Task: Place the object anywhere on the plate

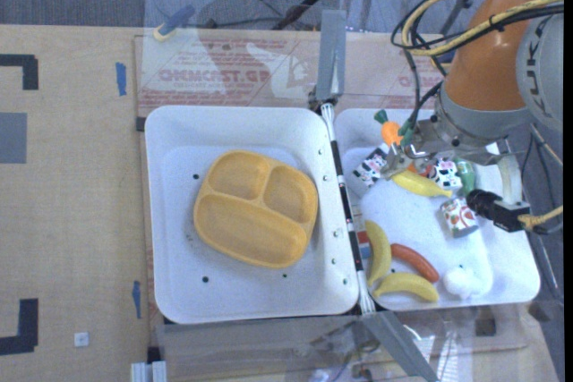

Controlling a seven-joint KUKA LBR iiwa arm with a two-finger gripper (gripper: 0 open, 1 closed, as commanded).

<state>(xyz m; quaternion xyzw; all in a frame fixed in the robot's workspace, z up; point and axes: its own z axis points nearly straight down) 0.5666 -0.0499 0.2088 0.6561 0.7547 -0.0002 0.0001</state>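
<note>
Yellow divided plate [256,208] seen in left bin [170,192], lying flat near middle; nothing lying on it; task object not identified with certainty among toys in right bin [519,277]: bananas [405,285] and red sausage [414,261] at near edge, white ball [462,282] beside them, carrot [389,131] and cow-patterned carton [372,166] at far side; hand [428,158] lowered over far part of right bin; grasp state cannot be told; both bins carried on worktop [63,192].
</note>
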